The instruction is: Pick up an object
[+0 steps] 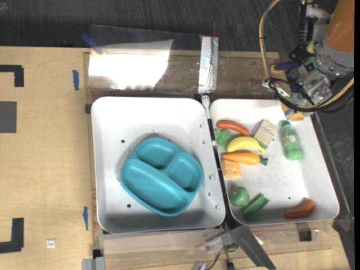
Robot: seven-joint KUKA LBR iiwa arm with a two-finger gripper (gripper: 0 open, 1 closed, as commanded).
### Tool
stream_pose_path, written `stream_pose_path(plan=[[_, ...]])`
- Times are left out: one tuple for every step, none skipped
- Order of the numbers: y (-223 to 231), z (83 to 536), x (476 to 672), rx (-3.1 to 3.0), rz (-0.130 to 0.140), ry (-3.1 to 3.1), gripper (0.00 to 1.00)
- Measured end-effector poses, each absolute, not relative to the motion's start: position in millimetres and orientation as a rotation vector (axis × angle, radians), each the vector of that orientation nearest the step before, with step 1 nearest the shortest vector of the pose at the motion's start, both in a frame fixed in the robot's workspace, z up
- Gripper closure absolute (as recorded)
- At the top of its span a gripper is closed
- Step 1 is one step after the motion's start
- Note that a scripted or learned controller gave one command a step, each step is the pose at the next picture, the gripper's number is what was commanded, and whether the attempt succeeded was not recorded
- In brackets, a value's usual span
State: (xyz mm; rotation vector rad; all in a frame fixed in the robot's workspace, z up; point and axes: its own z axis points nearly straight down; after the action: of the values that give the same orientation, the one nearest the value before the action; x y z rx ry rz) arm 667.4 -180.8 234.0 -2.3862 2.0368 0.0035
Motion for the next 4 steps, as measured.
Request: stream_pose_path(plan=[[-131,247,668.1,-2.484,0.000,1.914,1.00],[-114,299,668.7,-2.493,-0.013,1.896,1.00],[-114,282,667.5,-2.630,0.001,1.710,1.00],[-177,340,667.8,-2.540,-0.014,1.836,1.00]])
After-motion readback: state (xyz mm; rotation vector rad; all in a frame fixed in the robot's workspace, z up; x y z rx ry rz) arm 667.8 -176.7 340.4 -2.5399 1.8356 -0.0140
